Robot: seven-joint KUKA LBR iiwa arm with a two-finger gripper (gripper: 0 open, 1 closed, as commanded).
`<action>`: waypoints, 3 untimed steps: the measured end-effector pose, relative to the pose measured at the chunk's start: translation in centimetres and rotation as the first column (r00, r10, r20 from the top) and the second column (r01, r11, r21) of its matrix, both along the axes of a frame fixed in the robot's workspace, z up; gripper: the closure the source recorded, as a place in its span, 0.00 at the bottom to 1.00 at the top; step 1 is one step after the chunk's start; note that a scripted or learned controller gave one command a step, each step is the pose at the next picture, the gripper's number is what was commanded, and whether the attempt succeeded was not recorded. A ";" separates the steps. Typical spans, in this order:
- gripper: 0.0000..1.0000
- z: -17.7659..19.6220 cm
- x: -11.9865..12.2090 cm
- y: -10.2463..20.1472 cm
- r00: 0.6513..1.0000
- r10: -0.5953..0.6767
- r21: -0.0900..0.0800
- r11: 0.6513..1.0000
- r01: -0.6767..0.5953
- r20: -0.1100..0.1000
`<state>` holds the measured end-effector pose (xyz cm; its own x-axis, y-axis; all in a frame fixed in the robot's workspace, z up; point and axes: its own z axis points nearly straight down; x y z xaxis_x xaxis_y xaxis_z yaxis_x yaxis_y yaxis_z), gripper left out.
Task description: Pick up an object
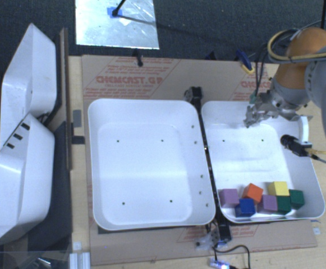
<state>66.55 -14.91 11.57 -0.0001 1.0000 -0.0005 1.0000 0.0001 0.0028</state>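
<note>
Looking down at your bench, you've got two shallow white bins side by side on a brown cardboard sheet [151,74] with red print on it. Your left bin [146,161] sits bare white with a few tiny dark dots across its floor. Your right bin [252,150] holds all the blocks, bunched together at its near edge: a light purple block [228,196], a blue block [245,207], an orange block [253,192], a second purple block [270,203], a yellow block [279,188] and a green block [293,199] — most of them touching their neighbours.

Your arm [314,66] comes in from the right, and the gripper [256,116] hangs over the far end of the right bin, well apart from the block cluster. Nothing sits between its fingers, though whether they're spread or closed you can't tell from this angle (too small and dark).

Around the bench, you'll see dark carpet-like flooring, a shiny metal plate [116,15] lying beyond the cardboard with a bit of blue on it, and two more white bins [25,133] propped at a tilt off to the left. Some cables [230,256] trail near the front edge.
</note>
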 end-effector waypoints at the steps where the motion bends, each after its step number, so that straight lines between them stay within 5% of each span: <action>1: 1.00 6.4 0.4 -0.2 1.000 0.000 -0.001 1.000 0.000 0.004; 3: 1.00 16.2 -0.3 -0.5 1.000 0.000 0.000 1.000 0.000 0.002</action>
